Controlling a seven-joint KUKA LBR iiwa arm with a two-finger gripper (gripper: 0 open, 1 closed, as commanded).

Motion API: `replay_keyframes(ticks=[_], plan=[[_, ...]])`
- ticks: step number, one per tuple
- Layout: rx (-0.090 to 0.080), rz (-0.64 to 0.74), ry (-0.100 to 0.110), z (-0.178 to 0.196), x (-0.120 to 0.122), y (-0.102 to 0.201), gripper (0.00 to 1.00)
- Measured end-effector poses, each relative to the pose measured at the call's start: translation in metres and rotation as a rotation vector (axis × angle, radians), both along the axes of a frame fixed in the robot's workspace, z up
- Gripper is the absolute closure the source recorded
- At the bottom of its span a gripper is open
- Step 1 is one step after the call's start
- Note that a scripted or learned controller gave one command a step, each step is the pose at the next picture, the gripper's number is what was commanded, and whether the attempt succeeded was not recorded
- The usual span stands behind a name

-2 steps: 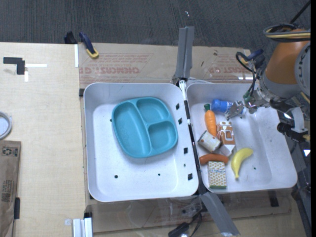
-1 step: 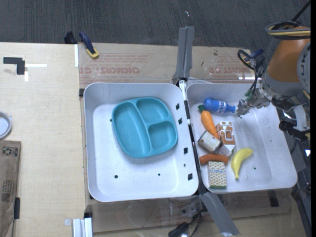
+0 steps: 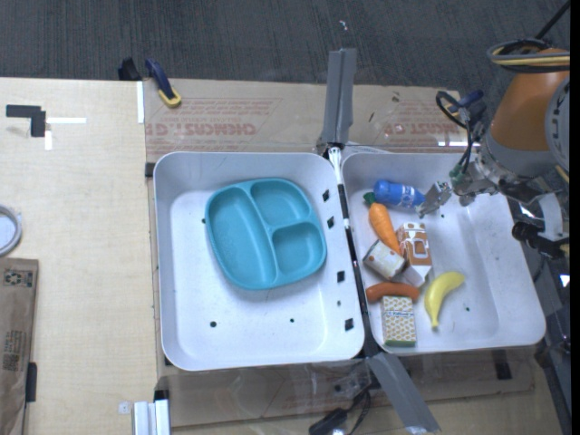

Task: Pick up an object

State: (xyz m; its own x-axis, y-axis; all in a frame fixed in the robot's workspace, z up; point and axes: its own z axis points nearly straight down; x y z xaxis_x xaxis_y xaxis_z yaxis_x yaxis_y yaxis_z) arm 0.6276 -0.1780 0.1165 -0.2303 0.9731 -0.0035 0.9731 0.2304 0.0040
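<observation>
The right bin [image 3: 507, 270] holds several small items. A blue bottle [image 3: 396, 193] lies at its back left, with an orange carrot [image 3: 382, 227] just in front of it. An orange-and-white carton [image 3: 415, 242], a grey-white block [image 3: 384, 261], a reddish sausage [image 3: 392, 291], a cracker box [image 3: 398, 321] and a yellow banana [image 3: 441, 295] lie nearer the front. My gripper [image 3: 435, 198] hangs low over the back of this bin, just right of the blue bottle and above the carton. Nothing shows in it.
A teal divided plate [image 3: 267, 232] lies in the left bin [image 3: 181, 315]. The grey arm with its orange band [image 3: 530, 107] comes in over the right bin's back right corner. A grey divider post [image 3: 340, 93] stands between the bins at the back.
</observation>
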Motion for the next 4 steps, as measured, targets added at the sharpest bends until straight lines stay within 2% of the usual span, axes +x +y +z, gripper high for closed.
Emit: replay_keyframes(ticks=[1, 2, 3, 4], plan=[[0.002, 0.162, 0.006, -0.025, -0.041, 0.066, 0.00], [0.001, 0.253, 0.005, -0.025, -0.043, 0.062, 0.00], [0.001, 0.308, 0.005, -0.025, -0.085, 0.076, 0.00], [0.001, 0.158, 0.005, -0.024, 0.007, 0.070, 0.00]])
